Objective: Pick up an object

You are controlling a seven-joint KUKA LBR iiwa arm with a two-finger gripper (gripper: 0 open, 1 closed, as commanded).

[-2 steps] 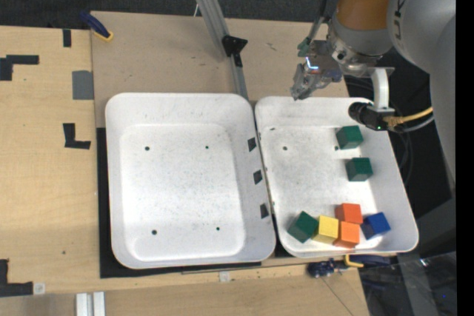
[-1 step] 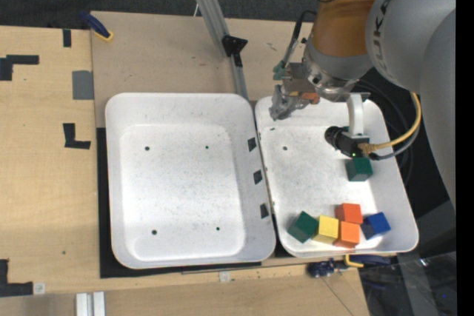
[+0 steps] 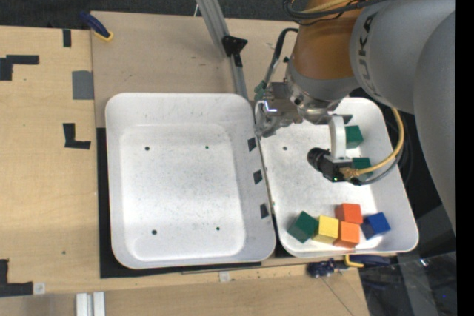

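Gripper (image 3: 265,117) hangs over the far-left corner of the right bin (image 3: 292,163), and whether it's open, shut or carrying anything, I can't tell from here. The row of blocks (image 3: 326,228) sits well apart, down-right at the bin's near edge. The arm (image 3: 404,33) reads "KUKA", partly hidden.

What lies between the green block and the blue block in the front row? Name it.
In the camera view, a yellow block and two orange blocks lie between the green block and the blue block.
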